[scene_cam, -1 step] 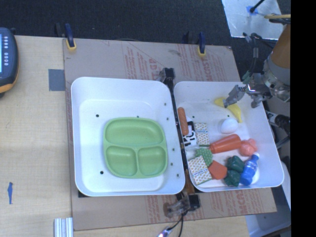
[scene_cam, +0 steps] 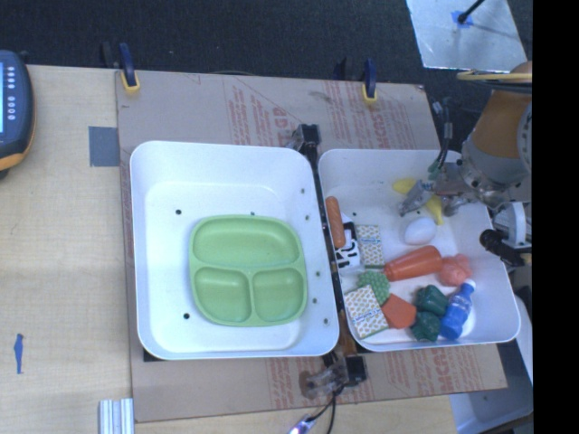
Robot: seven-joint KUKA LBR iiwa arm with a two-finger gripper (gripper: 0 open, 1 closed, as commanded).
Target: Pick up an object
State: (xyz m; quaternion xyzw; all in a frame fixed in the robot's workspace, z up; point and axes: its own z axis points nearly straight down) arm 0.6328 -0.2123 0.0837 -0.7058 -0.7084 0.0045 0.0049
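My gripper (scene_cam: 425,199) hangs low over the back of the right bin (scene_cam: 380,163), reaching in from the right. It is over a yellow piece (scene_cam: 403,186), and a white egg-shaped object (scene_cam: 419,231) lies just in front of it. More yellow shows under the gripper at its right side; I cannot tell whether it is held. Further forward in this bin lie an orange carrot-like piece (scene_cam: 413,263), a pink lump (scene_cam: 458,268), a blue bottle (scene_cam: 457,309), dark green pieces (scene_cam: 431,301), an orange block (scene_cam: 398,312) and a brown sausage (scene_cam: 336,221).
The left bin (scene_cam: 154,165) holds a green divided plate (scene_cam: 247,269). Patterned packets (scene_cam: 365,313) and a black-and-white tag (scene_cam: 347,255) lie along the right bin's left wall. Clamps hold the cardboard base at the back edge. A blue-and-orange device (scene_cam: 13,107) sits at the far left.
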